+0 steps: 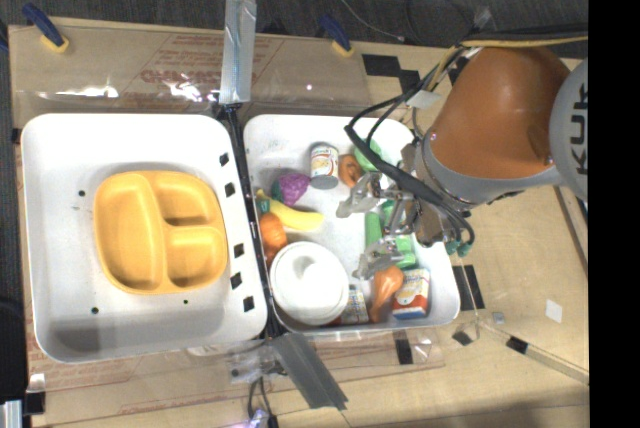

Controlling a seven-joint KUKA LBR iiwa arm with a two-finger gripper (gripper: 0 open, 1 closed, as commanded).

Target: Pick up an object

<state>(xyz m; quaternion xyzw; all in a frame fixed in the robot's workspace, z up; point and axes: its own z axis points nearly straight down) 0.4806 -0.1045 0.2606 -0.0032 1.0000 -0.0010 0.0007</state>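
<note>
Two shallow white plastic bins side by side on a cardboard-covered bench: left bin holding a yellow three-compartment plastic tray, right bin crowded with toy food — purple grape bunch, yellow banana just near of it, small tin can, round white bowl at the near edge, orange carrot beside a small blue-and-white carton. Reaching in from the right, grey arm with a big orange band, its metal two-finger gripper low over the right bin's right half — fingers spread apart, straddling an upright green bottle, not closed on it.
</note>
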